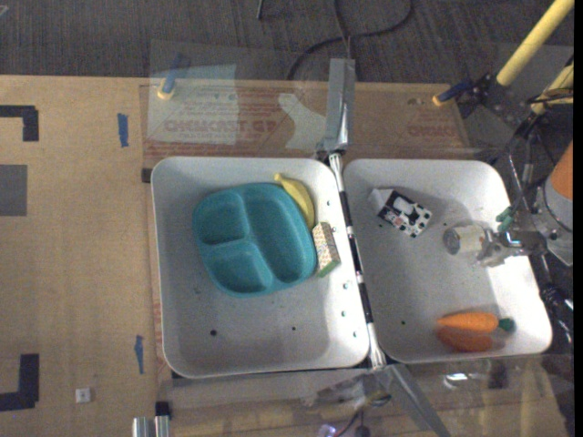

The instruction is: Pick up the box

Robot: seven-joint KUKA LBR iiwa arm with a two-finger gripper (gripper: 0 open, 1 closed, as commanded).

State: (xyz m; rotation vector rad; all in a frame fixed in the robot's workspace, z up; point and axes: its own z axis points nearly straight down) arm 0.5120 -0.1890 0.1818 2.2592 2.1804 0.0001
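Observation:
A small box with a black and white print (404,213) lies tilted in the upper left part of the right bin (510,189). A second small boxy piece, tan with a green edge (325,248), leans against the right wall of the left bin (173,271), beside the teal plate. My gripper (496,242) hangs over the right side of the right bin, to the right of the printed box and a little lower in the view, apart from it. A short silver cylinder (453,238) sits just off its left tip.
A teal divided plate (252,238) takes up the middle of the left bin, with a banana (298,195) at its upper right rim. An orange carrot (469,330) lies in the right bin's lower right corner. Cables and a yellow pole stand at the far right.

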